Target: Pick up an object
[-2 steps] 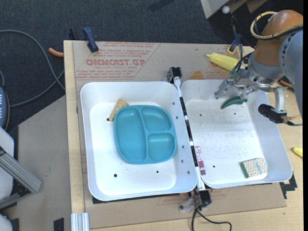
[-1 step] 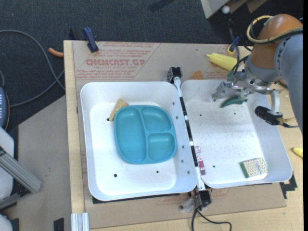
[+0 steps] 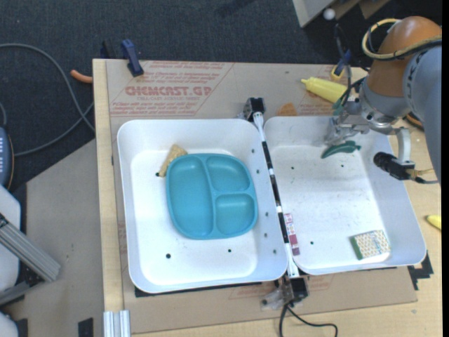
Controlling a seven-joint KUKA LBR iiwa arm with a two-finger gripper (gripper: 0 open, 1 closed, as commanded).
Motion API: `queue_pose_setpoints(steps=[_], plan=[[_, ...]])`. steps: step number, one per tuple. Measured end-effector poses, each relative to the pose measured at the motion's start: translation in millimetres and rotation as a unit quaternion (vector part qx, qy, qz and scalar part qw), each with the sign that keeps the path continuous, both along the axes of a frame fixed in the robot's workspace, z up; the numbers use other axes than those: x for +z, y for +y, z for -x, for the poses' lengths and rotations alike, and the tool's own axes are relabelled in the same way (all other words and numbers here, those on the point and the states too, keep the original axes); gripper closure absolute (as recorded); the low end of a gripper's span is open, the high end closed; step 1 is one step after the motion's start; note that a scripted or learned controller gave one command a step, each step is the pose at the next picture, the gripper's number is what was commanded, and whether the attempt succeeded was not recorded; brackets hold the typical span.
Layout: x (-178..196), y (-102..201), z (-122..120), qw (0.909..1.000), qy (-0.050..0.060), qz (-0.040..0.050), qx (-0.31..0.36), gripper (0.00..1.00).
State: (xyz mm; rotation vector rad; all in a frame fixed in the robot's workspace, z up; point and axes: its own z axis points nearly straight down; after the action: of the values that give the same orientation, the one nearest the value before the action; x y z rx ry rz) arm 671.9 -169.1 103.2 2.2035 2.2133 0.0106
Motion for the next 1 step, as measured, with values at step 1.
queue_pose_setpoints(steps=[1], plan=[[-0.4, 0.1, 0.2, 1.0000, 0.000, 0.0000, 0.000, 0.00]])
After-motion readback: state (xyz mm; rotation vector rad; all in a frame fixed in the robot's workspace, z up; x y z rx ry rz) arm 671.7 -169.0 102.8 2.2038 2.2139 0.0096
